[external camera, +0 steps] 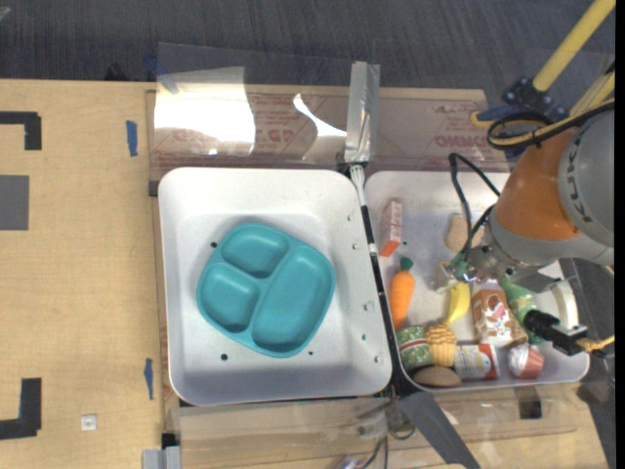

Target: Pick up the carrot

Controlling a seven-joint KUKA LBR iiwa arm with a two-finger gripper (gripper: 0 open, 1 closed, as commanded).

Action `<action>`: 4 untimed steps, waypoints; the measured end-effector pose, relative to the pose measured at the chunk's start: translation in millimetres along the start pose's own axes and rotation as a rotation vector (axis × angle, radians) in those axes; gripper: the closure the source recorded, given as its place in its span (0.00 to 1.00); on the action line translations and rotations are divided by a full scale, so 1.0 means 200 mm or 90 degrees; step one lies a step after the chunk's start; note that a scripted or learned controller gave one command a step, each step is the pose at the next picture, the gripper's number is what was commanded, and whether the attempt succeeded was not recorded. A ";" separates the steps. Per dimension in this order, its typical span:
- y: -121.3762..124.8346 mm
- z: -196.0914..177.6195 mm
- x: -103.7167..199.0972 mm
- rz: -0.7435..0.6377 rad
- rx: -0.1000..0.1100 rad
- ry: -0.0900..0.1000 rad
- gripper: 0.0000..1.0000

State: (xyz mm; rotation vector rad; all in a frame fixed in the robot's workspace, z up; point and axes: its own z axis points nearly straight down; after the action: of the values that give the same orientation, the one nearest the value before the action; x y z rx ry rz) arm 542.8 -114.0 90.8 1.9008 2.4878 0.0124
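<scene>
The carrot (401, 299) is orange with a green top and lies along the left side of the right bin (425, 198), near the divider. My gripper (465, 268) hangs low over the middle of that bin, under the grey and orange wrist. It is to the right of the carrot, apart from it, just above a yellow banana (457, 302). The wrist hides its tips. Nothing of the carrot is covered.
Around the carrot lie a pink-and-white carton (393, 221), a corn cob (441, 340), a brown packet (491, 318), a can (474, 362) and a brown potato (437, 376). The left bin (186, 360) holds a teal divided plate (266, 288).
</scene>
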 end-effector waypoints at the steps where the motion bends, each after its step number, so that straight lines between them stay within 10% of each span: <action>1: 0.00 0.01 0.00 0.000 0.001 0.001 0.00; 2: 0.19 -0.49 0.46 -0.034 0.001 0.003 0.00; 3: 0.29 -0.47 0.28 -0.135 0.006 0.001 0.00; 4: 0.29 -0.47 0.38 0.076 0.007 0.001 0.00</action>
State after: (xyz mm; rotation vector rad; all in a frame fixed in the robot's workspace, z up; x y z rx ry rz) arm 578.2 -26.2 184.3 2.0506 2.3768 0.0010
